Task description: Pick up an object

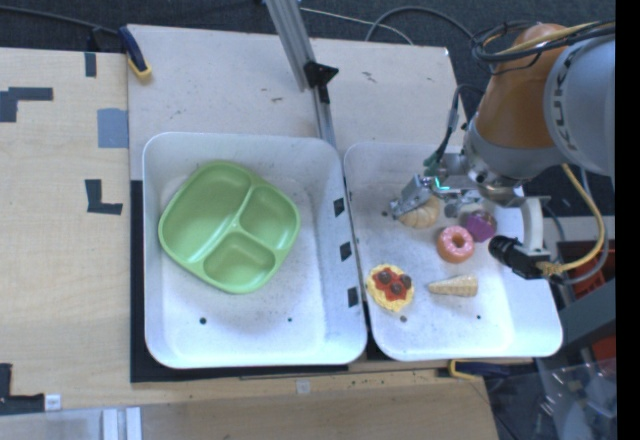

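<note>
**Gripper down in right bin, over tan piece**

The arm (540, 108) reaches into the right bin (520, 333). The gripper (428, 196) sits low, directly above a tan bread-like piece (420, 217); finger state cannot be told. Just beside: a pink donut (455, 244) and a purple item (481, 225). Nearer the front lie a small pizza (390, 287) and a cone (453, 286). The left bin (170, 328) holds a green divided plate (229, 225).

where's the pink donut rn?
In the camera view, the pink donut lies in the right bin, just below the gripper, with the purple piece at its upper right and the cone-shaped piece below it.
</note>
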`<state>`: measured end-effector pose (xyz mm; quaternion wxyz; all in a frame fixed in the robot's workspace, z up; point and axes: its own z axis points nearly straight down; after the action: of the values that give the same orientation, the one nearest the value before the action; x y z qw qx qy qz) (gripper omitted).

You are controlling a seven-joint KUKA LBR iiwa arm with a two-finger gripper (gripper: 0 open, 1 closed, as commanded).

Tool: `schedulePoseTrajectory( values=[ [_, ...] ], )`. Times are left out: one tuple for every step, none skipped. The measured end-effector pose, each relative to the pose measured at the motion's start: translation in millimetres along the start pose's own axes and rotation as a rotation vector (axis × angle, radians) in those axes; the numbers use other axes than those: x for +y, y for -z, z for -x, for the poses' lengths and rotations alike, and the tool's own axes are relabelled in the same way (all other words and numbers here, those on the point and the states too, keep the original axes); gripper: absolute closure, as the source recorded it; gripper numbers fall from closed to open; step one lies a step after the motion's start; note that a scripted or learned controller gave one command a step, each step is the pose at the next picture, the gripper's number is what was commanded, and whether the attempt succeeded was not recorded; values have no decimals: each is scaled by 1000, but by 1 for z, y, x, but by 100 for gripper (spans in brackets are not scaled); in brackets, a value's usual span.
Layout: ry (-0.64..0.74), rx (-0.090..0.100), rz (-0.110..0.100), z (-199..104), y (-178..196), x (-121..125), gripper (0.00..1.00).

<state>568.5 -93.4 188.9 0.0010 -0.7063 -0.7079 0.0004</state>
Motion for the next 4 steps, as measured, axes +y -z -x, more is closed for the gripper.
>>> schedulePoseTrajectory(
  values=[
    [-1, -1, -4, 0, -44, 0, 0],
    [-1, -1, -6, -1, -98, -2, 0],
    [1, 0, -2, -2, -85, 0, 100],
    [-1, -1, 5, 7, -33, 5, 100]
  ],
)
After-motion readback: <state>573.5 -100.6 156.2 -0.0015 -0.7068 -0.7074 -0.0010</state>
